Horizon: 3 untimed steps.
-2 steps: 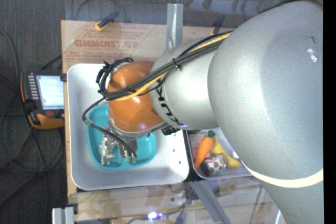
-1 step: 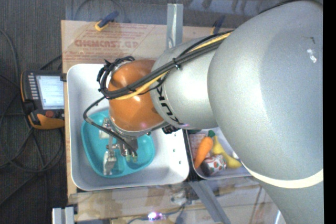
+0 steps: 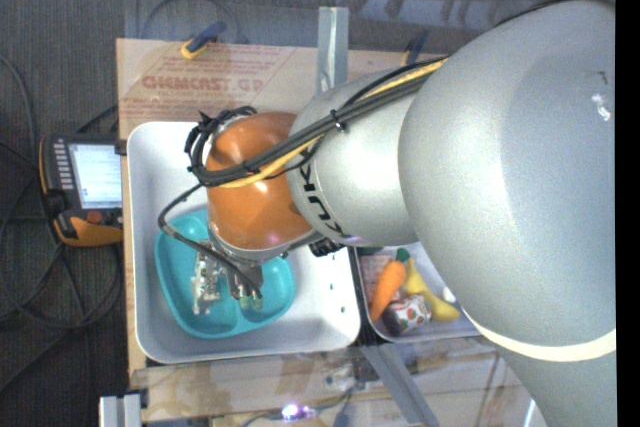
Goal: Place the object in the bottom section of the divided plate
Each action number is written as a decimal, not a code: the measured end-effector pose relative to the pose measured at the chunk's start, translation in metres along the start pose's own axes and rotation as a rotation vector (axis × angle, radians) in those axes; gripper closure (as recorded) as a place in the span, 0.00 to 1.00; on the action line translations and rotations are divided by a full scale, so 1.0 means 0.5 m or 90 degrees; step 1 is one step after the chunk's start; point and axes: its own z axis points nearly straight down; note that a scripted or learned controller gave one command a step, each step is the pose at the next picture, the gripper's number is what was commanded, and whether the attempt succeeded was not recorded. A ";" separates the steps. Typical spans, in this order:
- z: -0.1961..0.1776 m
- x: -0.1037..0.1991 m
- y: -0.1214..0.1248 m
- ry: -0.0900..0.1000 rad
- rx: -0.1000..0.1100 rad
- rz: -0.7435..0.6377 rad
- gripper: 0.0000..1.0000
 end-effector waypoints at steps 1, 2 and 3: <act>0.042 -0.025 -0.008 -0.005 -0.006 -0.019 1.00; -0.211 0.003 0.013 0.003 0.002 0.274 1.00; 0.032 0.004 0.022 -0.004 -0.003 0.359 1.00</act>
